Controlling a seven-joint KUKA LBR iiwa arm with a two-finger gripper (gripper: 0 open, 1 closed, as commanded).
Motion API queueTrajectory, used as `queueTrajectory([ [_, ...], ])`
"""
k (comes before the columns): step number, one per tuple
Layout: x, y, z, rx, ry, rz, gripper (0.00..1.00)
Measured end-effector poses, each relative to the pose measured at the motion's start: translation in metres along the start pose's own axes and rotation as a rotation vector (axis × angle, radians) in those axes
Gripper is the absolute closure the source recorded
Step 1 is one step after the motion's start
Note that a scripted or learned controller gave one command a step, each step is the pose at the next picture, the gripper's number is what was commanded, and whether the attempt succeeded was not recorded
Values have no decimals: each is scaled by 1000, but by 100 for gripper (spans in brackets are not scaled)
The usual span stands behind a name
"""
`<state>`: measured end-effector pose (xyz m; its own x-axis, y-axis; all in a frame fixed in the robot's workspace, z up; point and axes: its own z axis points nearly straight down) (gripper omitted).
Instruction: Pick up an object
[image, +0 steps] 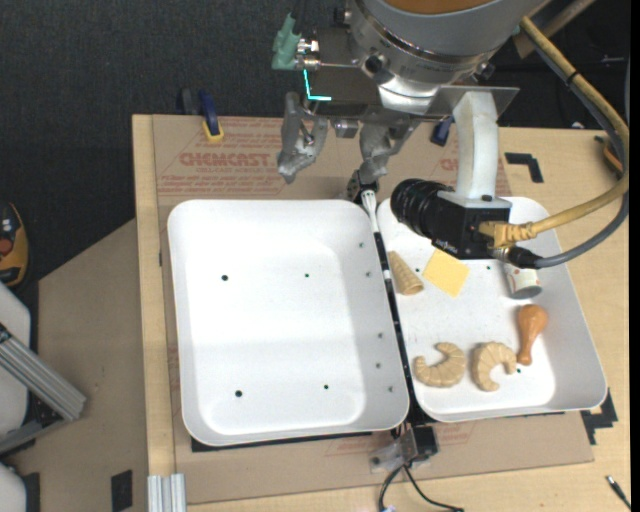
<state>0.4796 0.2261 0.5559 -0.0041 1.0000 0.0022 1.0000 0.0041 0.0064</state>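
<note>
Nearest in the right bin (585, 375) lie two croissants (440, 366), then a drumstick (530, 330), cheese wedge (445, 272) and cone (404, 272). Beyond its far rim, the gripper (335, 150) hangs spread and empty, likely between attempts.
</note>
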Motion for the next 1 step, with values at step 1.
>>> queueTrajectory([
  [1,1,0,-11,-5,2,-1,100],
])
